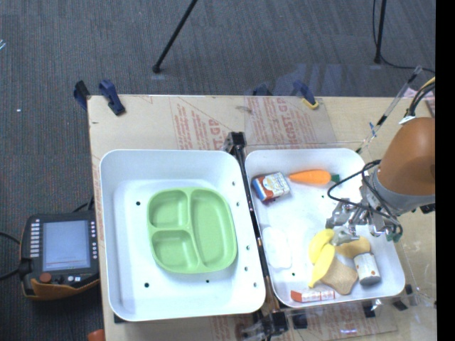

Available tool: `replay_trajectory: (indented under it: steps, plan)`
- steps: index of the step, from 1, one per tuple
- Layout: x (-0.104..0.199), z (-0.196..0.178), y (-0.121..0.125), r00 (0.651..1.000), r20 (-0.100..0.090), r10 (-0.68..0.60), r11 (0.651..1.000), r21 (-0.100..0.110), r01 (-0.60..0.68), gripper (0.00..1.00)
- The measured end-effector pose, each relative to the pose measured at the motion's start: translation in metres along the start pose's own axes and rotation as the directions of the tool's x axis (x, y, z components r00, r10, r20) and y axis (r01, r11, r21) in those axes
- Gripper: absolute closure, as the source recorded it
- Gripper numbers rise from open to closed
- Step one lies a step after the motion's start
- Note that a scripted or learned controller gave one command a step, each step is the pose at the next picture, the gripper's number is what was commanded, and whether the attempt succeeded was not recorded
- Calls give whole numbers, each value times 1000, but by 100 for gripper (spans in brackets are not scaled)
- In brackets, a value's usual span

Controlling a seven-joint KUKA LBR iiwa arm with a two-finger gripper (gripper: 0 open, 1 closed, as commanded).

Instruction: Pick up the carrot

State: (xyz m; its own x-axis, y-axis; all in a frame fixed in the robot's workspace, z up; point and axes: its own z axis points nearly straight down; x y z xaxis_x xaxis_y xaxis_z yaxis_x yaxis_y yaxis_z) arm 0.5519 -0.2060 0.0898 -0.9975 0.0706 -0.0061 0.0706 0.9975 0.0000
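Jaws: the metal two-finger gripper [353, 222] is seen low over the right bin, just above the yellow plastic banana [321, 253]; whether the jaws are wide or narrow cannot be told, and nothing is seen held between them.
Arm: one grey arm with an orange band [412, 158] is seen reaching in from the right.
Near the jaws: one banana, one tan bread-like piece [341, 277] and one small white cylinder [367, 268] are clustered at the bin's near right.
Carrot: one orange toy carrot [310, 177] is lying on its side at the far edge of the right white bin [298, 155], well apart from the jaws.
Beside the carrot: one small red-and-white carton [271, 187].
Left white bin [114, 190]: one green three-compartment plate [192, 230].
Table [178, 119]: two bins are carried side by side.
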Motion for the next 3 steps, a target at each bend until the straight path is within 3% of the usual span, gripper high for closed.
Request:
replay_trajectory:
  steps: [1,2,3]
  plan:
    - [74,-47,-11,977,-4,-213,977,-2,213,100]
    - [64,-2,48,942,5,-336,942,0,336,100]
    - [59,2,99,906,-3,-423,906,-5,423,100]
